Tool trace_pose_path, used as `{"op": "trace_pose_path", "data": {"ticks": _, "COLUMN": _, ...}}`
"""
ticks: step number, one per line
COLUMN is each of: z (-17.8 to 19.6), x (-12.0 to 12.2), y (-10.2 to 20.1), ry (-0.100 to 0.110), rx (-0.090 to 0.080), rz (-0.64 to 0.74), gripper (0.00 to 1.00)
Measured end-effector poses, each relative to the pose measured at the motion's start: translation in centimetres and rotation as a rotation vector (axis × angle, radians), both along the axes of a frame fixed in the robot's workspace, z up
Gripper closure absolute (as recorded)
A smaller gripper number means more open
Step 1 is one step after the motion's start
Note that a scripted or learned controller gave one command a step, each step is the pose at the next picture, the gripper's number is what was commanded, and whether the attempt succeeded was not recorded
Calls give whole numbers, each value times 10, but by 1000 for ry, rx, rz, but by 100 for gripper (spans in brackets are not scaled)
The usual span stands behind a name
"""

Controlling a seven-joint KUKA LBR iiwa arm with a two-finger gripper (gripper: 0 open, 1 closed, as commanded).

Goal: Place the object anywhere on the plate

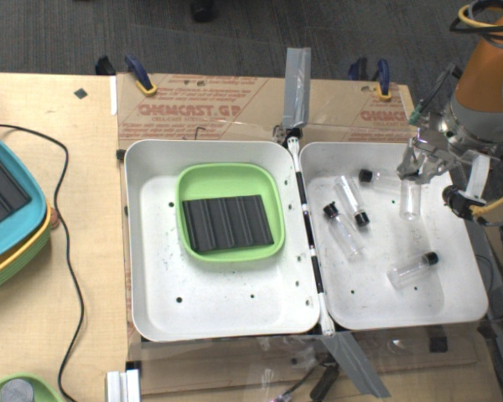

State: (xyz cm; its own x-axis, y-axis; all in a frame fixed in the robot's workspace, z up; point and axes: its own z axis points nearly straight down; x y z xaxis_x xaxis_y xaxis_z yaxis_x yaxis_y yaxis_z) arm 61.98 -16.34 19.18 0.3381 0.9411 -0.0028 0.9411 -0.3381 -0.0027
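Observation:
A green square plate [231, 183] with a black ridged insert [229, 223] lies in the left bin [151, 300]. Several clear vials with black caps lie in the right bin [453, 304]: one [350, 198] near the middle, one [342, 231] beside it, and one [411, 269] toward the front right. My gripper [416, 172] hangs over the right bin's far right part. A clear vial [411, 201] hangs straight down from its fingertips, and the gripper is shut on the vial's top end.
A loose black cap [366, 175] lies near the right bin's back. A raised divider [304, 224] separates the two bins. Teal and green containers [8, 208] and a black cable [67, 249] rest on the wooden bench at the left.

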Motion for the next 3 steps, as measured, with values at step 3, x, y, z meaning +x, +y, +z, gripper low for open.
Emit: {"op": "trace_pose_path", "data": {"ticks": 3, "z": 75, "x": -17, "y": -9, "ry": 0, "rx": -2, "rz": -617, "gripper": 0}}
